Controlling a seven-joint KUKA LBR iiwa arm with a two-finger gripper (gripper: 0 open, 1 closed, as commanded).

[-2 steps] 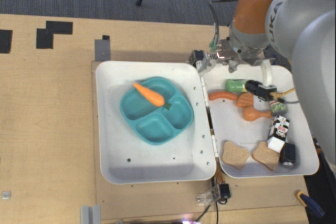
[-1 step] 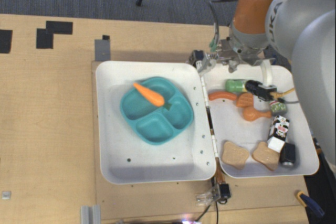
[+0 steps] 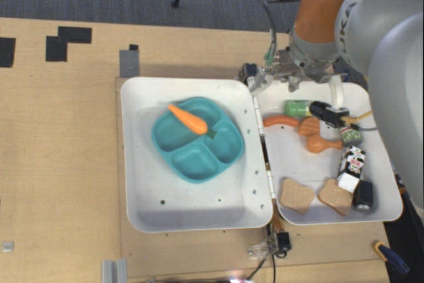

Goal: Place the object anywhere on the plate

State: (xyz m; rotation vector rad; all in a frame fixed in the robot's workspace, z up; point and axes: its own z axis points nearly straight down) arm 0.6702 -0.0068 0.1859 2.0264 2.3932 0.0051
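The carrot [image 3: 188, 119] lies on the plate [image 3: 228, 146] in the left bin [image 3: 136, 162]. The gripper [image 3: 291, 76] hangs over the right bin's [image 3: 391, 199] far edge, its opening impossible to judge. A careless sweep could knock the carrot off.

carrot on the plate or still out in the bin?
On the plate: the carrot lies across the teal plate's upper compartments in the left bin.

Carrot [image 3: 188, 119] on teal plate [image 3: 197, 162], left bin [image 3: 192, 212].

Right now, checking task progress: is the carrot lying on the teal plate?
Yes, the carrot rests on the teal plate in the left bin.
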